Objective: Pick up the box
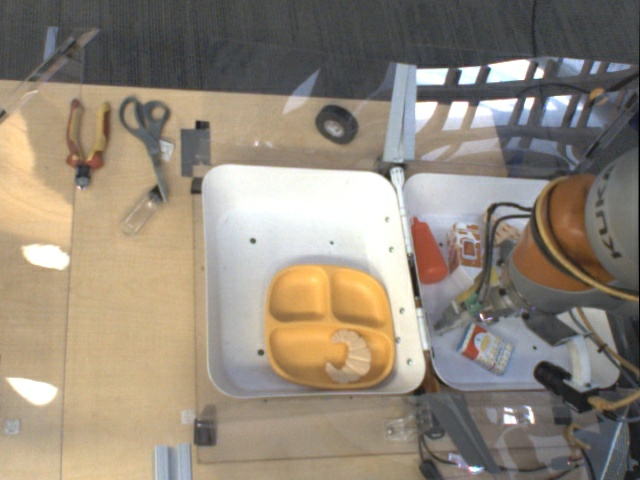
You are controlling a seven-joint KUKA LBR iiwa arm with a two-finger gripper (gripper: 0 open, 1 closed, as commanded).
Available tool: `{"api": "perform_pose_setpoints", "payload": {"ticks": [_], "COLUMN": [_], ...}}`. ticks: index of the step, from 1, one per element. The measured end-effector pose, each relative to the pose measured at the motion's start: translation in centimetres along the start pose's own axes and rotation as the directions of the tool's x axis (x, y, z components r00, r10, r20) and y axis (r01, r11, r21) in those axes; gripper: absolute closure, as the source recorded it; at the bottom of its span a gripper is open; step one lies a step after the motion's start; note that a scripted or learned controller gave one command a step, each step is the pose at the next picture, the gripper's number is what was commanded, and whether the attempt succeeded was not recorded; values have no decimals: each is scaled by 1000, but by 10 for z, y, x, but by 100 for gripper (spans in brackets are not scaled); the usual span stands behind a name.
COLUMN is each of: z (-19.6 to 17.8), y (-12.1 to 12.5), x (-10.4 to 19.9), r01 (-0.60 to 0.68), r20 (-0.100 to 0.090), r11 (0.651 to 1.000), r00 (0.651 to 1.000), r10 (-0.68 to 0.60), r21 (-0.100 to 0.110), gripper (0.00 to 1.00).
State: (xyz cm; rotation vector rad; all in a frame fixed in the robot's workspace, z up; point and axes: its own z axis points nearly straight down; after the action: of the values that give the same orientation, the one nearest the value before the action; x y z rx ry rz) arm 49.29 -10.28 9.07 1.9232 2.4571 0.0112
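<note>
We see two shallow white bins side by side on a wooden bench, and we take the yellow divided plate [328, 323] as our landmark; it lies in the left bin [240, 268], toward that bin's near right corner, with a pale, ridged shell-like piece [350, 356] resting in its near right compartment. To the right of the plate, past the divider between the bins, the right bin [440, 363] holds the clutter. The box [486, 348], a small white carton with red and orange print, lies flat and slightly skewed on that bin's floor, to the right of the plate and about level with its near edge. Farther back from the box we see an orange-red bottle-shaped thing [428, 251] close to the divider and a small printed packet [466, 245] just right of it. The grey arm with its orange band [565, 233] reaches in from the right over this bin, cables looping around it, and the gripper [470, 311] hangs just behind and a little left of the box; its tips are lost among cables and small items, so we cannot tell how the claw stands, and we see nothing clearly held in it. Far to the left and behind the plate, on the bare bench, lie red-handled pliers [84, 143] and grey scissors [150, 133], and a roll of black tape [337, 123] sits behind the left bin
</note>
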Motion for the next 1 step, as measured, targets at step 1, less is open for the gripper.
{"api": "perform_pose_setpoints", "payload": {"ticks": [1], "z": [0], "y": [2], "x": [3], "r01": [-151], "r20": [-3], "r11": [989], "r00": [989], "r10": [151], "r21": [-2], "gripper": [0]}}
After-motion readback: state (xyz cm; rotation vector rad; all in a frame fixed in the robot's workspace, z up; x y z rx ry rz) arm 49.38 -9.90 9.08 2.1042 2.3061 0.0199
